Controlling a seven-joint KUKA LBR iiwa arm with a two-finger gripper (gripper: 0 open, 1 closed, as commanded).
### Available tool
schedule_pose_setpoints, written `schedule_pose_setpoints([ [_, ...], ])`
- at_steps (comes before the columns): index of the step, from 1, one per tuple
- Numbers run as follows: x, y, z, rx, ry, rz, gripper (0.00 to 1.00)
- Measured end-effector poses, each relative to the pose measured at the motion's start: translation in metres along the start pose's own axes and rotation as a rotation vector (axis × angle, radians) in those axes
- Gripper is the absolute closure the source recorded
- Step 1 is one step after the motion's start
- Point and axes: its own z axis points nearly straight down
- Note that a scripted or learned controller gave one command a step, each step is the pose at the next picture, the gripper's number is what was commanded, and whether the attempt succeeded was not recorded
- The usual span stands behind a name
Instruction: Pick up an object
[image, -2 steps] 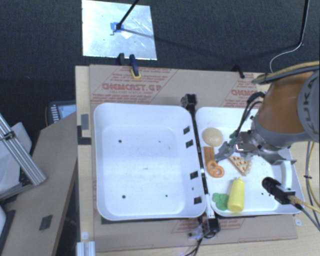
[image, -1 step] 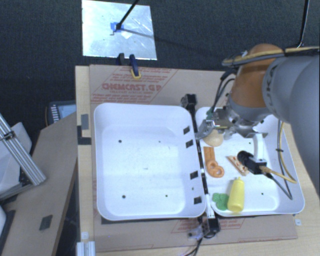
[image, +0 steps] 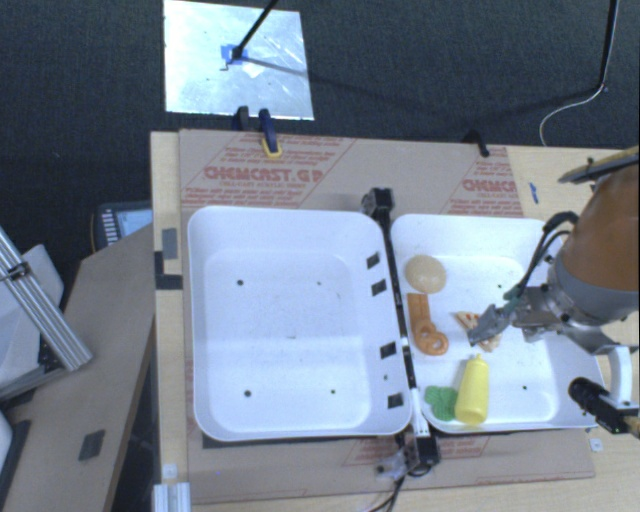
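The right bin (image: 500, 245) holds a beige round object (image: 425, 273), an orange flat piece with a ring end (image: 426, 328), a yellow bottle (image: 473, 389) lying near the front wall and a green item (image: 439, 400) beside it. My gripper (image: 487, 329) hangs low over the bin's middle, just above the bottle's top and over a small tan object (image: 466, 320). The arm comes in from the right with its orange band (image: 610, 235) above the wrist.
The left bin (image: 290, 320) sits beside the right one, with black clips (image: 385, 290) along the shared divider. A brown board (image: 330, 170) underlies both bins. A shiny sheet (image: 238, 60) lies at the back, and cables run behind.
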Motion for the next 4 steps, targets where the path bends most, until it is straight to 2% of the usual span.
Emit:
schedule_pose_setpoints([
  [1, -0.092, 0.005, -0.051, -0.01, -0.005, -0.003, 0.0],
  [2, -0.105, 0.057, -0.239, -0.025, -0.006, -0.016, 0.0],
  [3, -0.021, 0.119, -0.264, -0.011, 0.003, -0.024, 0.0],
  [4, 0.048, 0.187, -0.314, -0.014, 0.002, -0.023, 0.0],
])
